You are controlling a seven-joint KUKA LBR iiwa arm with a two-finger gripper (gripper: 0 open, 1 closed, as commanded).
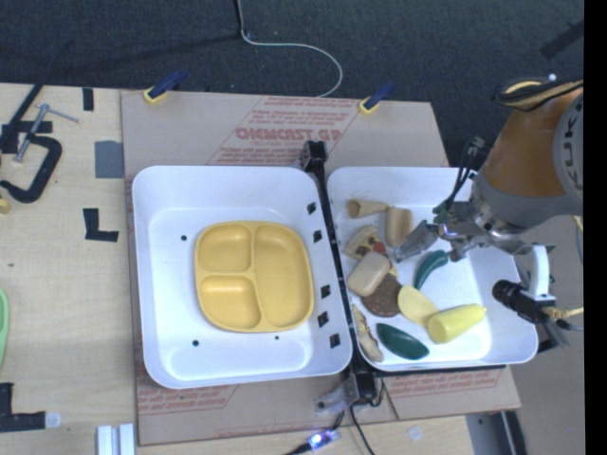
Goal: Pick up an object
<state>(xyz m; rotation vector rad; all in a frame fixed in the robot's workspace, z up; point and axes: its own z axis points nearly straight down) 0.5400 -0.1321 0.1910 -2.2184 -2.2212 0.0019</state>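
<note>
The right bin (474,183) holds several toy food pieces. A teal curved piece (429,267) lies near its middle. My gripper (432,248) hangs just over the upper end of that piece, fingers spread open; one grey finger (409,245) points left toward a beige piece (398,224). Nothing is held between the fingers. Closer to the front lie a pale yellow piece (415,303), a yellow cylinder (455,322), a dark green piece (402,341) and a brown round piece (384,299). A tan block (368,275) sits at the left.
The left bin (161,197) holds a yellow divided plate (254,275). A black divider (325,245) runs between the bins. A black part of the arm (524,298) overhangs the right bin's right rim. Clamps (28,159) lie on the bench at far left.
</note>
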